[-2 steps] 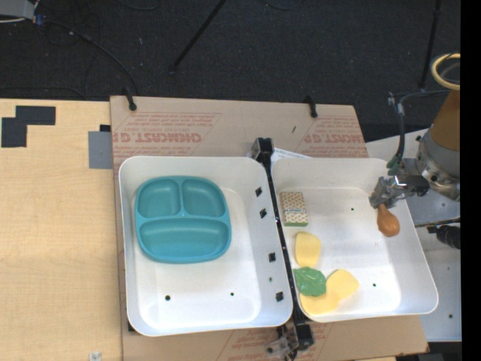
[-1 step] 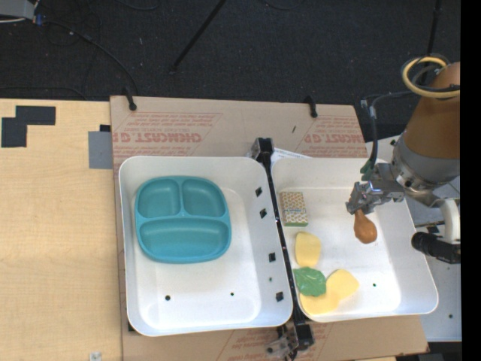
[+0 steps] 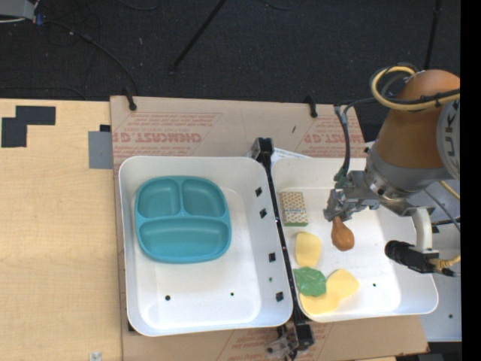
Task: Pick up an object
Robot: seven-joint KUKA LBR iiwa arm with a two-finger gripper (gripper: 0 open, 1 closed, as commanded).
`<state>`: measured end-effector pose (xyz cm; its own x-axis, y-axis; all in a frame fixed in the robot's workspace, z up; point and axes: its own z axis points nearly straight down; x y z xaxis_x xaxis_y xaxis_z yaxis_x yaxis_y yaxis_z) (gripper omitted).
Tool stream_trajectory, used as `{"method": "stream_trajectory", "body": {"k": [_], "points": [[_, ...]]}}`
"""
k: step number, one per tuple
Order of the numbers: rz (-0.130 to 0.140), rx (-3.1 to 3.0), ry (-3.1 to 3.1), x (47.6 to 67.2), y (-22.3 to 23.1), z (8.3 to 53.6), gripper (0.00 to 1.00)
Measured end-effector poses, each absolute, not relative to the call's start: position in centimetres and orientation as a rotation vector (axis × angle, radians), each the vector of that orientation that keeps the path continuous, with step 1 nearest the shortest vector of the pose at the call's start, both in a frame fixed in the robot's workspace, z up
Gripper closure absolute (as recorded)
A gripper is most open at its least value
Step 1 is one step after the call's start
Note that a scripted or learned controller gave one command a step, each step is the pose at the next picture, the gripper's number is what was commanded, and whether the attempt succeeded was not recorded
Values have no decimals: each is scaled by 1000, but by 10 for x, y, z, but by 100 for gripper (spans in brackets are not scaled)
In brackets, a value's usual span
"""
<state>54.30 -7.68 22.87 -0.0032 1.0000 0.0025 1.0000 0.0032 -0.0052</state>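
Gripper [image 3: 340,210] hung over right bin [image 3: 421,301], touching brown pear-shaped obj [image 3: 343,234]; can't tell if fingers were open or shut. Risk: rounded obj could've slipped sideways w/ an off-centre pinch.

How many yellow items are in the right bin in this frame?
2. One yellow piece lies near the divider, below the patterned block. The other is at the front, beside the green item. Something may be hidden under the arm.

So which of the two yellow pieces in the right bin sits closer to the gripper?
The upper yellow piece, beside the brown object under the gripper; the lower one touches the green item.
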Motion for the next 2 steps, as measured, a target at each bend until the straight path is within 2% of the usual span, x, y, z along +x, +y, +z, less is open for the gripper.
{"method": "stream_trajectory", "body": {"k": [2], "points": [[2,-2212,-2224,523,27,245,100]]}}
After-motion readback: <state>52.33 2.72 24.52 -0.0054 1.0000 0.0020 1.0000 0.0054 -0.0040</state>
